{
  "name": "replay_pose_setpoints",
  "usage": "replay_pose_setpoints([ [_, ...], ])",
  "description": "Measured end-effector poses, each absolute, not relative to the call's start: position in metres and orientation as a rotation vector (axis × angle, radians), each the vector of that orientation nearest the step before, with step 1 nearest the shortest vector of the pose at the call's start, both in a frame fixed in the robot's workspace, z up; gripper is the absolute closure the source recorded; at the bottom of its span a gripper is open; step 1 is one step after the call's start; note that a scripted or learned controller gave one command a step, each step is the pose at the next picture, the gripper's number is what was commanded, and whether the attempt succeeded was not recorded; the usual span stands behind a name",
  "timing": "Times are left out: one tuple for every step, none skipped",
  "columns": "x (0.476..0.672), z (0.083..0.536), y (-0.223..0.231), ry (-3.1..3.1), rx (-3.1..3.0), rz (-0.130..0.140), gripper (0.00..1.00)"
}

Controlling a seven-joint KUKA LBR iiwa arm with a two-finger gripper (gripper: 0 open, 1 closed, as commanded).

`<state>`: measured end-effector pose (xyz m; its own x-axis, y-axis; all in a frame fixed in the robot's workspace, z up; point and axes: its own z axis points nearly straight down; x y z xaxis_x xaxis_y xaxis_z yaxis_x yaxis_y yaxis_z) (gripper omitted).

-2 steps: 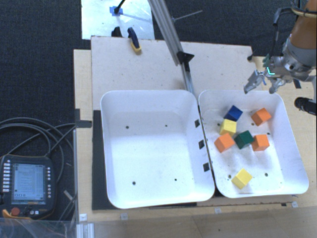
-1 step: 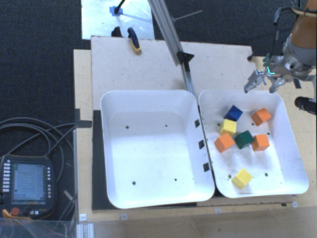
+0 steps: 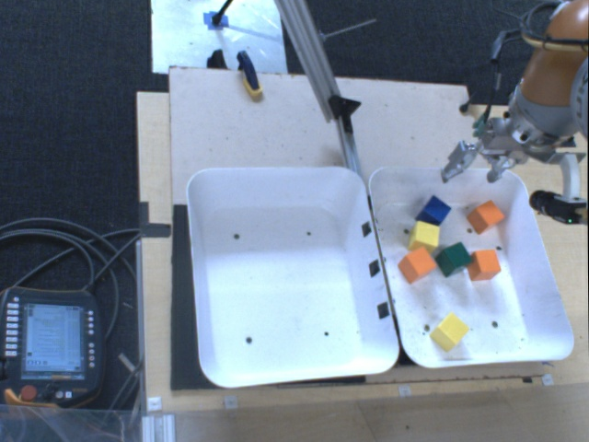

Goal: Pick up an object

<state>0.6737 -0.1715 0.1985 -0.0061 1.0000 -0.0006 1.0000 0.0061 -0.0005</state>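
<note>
The right bin (image 3: pixel 543 288) holds several small cubes: a blue one (image 3: pixel 433 211), two yellow ones (image 3: pixel 424 236) (image 3: pixel 450 331), a green one (image 3: pixel 453 259) and three orange ones (image 3: pixel 485 216) (image 3: pixel 417 265) (image 3: pixel 484 264). My gripper (image 3: pixel 479 164) hangs over the bin's far rim, above and behind the cubes. Its two fingers (image 3: pixel 457 162) are spread apart with nothing between them. The nearest cubes, the blue one and the far orange one, lie below it, toward the camera.
The left bin (image 3: pixel 207 201) stands beside the right one. A slanted metal pole (image 3: pixel 308 44) crosses the bench behind the bins. A yellow-and-blue tool (image 3: pixel 248 74) lies at the back left. A teach pendant (image 3: pixel 51 343) and cables sit on the floor at the left.
</note>
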Motion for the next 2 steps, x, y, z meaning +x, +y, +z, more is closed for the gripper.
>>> replay_pose_setpoints([
  [0.673, 0.157, -0.173, 2.226, 2.217, -0.001, 0.0],
  [0.673, 0.106, -0.172, 2.228, 2.215, 0.0, 0.0],
])
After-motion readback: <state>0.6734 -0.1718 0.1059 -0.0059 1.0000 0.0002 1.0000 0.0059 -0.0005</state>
